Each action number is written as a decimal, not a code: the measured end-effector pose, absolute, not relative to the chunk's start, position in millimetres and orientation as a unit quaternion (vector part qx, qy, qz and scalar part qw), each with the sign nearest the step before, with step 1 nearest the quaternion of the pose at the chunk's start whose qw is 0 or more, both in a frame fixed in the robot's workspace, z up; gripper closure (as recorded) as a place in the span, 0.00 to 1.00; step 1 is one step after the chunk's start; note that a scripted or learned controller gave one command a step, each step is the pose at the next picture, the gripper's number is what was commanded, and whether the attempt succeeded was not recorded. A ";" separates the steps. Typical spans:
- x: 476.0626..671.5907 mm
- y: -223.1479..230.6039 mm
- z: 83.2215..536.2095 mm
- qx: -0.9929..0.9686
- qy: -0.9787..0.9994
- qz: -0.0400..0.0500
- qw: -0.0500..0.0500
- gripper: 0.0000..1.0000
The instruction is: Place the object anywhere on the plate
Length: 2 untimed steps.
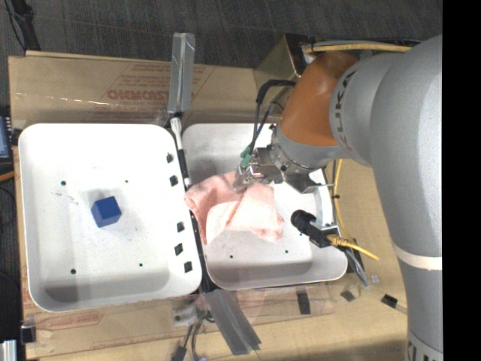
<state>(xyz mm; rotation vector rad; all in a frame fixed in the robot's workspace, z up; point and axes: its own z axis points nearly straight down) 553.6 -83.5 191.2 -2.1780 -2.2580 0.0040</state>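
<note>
A blue cube (106,210) sits on the floor of the left white bin (45,149), left of centre. In the right bin (225,135) lies a crumpled pink cloth (239,211). My gripper (249,173) hangs at the cloth's upper edge, under the grey wrist with the orange band (316,104). The wrist body hides the fingertips where they meet the cloth. I see no plate.
A metal divider with black clips (179,201) runs between the two bins. Brown cardboard (90,81) lies under and behind the bins. A black connector and yellow cable (331,238) stick out at the right bin's right rim. The arm covers the right side.
</note>
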 end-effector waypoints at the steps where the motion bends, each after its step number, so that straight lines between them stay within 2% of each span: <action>1: 554.2 -82.5 231.6 -0.692 -0.722 0.001 0.001 1.00; 2: 551.8 -32.4 241.4 -0.531 -0.847 0.001 0.001 1.00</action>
